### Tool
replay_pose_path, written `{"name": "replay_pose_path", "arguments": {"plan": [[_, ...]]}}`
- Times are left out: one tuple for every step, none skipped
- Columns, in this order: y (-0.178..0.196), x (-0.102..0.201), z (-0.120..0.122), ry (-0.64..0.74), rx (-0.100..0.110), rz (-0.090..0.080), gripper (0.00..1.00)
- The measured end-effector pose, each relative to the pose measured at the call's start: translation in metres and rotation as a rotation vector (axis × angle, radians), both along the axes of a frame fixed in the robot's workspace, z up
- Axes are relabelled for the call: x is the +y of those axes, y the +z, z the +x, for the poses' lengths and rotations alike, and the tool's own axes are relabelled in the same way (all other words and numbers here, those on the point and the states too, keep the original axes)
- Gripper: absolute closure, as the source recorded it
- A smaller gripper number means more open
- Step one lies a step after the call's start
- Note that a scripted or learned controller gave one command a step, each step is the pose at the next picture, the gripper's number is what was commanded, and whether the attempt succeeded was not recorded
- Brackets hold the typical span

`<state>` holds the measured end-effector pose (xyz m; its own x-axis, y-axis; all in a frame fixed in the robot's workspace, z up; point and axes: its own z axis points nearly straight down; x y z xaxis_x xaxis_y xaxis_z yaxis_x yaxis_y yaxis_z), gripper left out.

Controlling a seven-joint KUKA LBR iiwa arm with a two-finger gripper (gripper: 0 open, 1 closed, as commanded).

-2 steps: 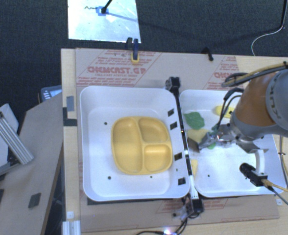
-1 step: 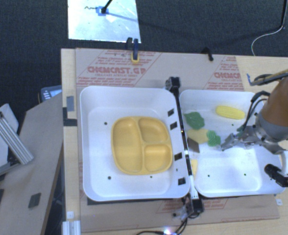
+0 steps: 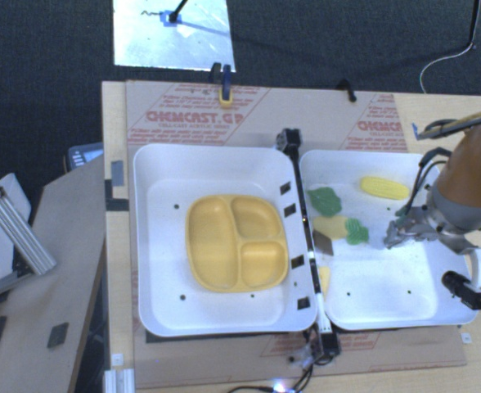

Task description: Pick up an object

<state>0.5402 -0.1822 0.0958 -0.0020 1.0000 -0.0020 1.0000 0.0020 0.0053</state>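
The small green piece [image 3: 356,232] lies in the right bin [image 3: 388,305], just beside the gripper [image 3: 394,237]; its jaw state cannot be told. The gripper may close beside the piece and push it away. A leafy green toy [image 3: 325,201] and a yellow corn [image 3: 384,188] lie near; the yellow tray [image 3: 234,242] is in the left bin [image 3: 163,301].

A wooden bench [image 3: 118,219] carries a brown printed cardboard sheet [image 3: 191,115], and on that sheet two shallow white bins, left [image 3: 155,170] and right [image 3: 339,164], sit side by side, touching.
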Motion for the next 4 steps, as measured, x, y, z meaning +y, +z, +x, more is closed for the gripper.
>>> {"name": "replay_pose_path", "arguments": {"plan": [[0.280,-0.026,0.056,0.004,-0.016,-0.007,1.00],[0.450,-0.004,-0.016,0.003,-0.018,-0.005,1.00],[0.312,0.002,0.003,0.001,0.014,0.004,1.00],[0.449,0.041,-0.054,0.006,-0.014,-0.001,1.00]]}}
